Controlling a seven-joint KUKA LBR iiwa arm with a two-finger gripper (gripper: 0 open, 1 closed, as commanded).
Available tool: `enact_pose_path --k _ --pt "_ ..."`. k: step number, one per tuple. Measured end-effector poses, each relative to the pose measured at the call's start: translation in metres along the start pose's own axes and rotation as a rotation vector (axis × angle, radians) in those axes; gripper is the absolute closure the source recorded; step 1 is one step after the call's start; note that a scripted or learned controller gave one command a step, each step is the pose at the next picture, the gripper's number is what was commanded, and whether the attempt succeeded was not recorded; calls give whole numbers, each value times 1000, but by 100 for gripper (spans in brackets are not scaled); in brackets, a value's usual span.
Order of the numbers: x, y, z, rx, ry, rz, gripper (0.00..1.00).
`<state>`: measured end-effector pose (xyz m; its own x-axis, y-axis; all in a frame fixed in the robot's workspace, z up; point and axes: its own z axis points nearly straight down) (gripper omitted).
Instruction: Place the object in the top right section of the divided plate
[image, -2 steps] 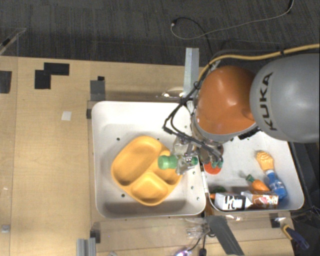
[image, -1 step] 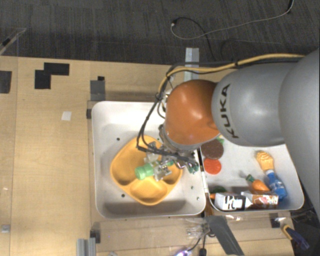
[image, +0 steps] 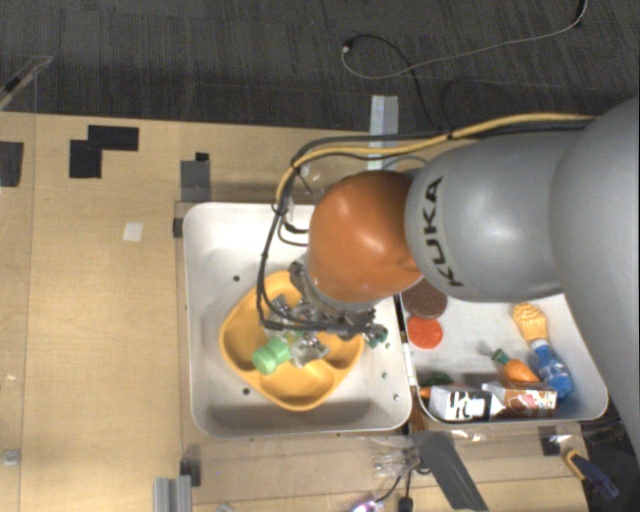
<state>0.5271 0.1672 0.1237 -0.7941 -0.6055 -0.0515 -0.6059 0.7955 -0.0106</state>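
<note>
We see a glossy yellow divided plate (image: 245, 345) with rounded lobes lying in the left white bin (image: 205, 300), and a small green, knobbly object (image: 269, 356) sits on it toward its middle, just beside the pincer (image: 312, 346). The pincer hangs low over the plate under the arm's smooth orange band (image: 360, 240); how it stands we cannot tell. The bulky grey arm (image: 520, 210) hides the plate's upper right part and much of the right bin (image: 590, 400), where small toys lie cluttered.

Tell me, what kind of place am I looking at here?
Most likely a robotics test lab: a grey KUKA arm reaches over two white bins on a wooden bench, one holding a yellow divided plate, the other toy food, with loose cables behind.
</note>
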Motion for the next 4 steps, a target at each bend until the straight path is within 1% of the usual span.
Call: enact_pose_path --k 1,2,3,4 --pt "-60 41 0 -20 37 -429 100" --pt "-62 40 -2 -18 30 -428 0" --pt "-84 -20 -98 -28 33 -873 0" --pt "-47 48 -80 -37 33 -1117 0"
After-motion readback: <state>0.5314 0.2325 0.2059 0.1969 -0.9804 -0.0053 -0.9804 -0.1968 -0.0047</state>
